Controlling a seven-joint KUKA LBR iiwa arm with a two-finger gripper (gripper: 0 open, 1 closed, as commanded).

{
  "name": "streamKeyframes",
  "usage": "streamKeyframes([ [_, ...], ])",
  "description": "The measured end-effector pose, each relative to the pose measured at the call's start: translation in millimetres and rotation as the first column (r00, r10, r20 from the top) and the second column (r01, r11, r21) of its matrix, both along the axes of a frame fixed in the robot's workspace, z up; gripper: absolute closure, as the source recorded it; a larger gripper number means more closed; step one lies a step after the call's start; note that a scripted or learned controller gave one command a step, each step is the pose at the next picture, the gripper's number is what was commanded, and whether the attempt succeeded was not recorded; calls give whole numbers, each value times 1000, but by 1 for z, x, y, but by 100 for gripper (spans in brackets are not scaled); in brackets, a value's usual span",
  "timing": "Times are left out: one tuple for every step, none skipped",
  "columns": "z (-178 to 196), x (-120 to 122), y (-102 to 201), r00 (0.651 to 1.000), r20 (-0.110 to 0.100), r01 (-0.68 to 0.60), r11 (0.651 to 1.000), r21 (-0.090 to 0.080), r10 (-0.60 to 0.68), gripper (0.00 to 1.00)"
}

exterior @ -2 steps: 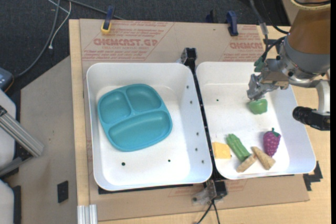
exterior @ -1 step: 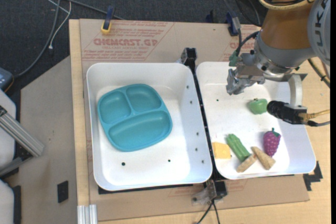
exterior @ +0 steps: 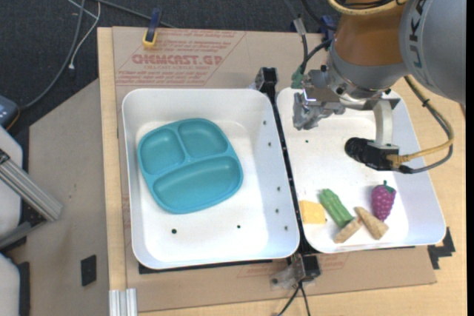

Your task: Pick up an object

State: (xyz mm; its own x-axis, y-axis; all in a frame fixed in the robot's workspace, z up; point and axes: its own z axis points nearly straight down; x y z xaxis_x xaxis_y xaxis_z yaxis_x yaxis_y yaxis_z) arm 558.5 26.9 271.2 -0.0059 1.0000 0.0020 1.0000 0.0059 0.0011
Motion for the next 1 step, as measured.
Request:
streamKeyframes([
  [-11,12,45,1000,0,1,1000,-1,-1,100],
])
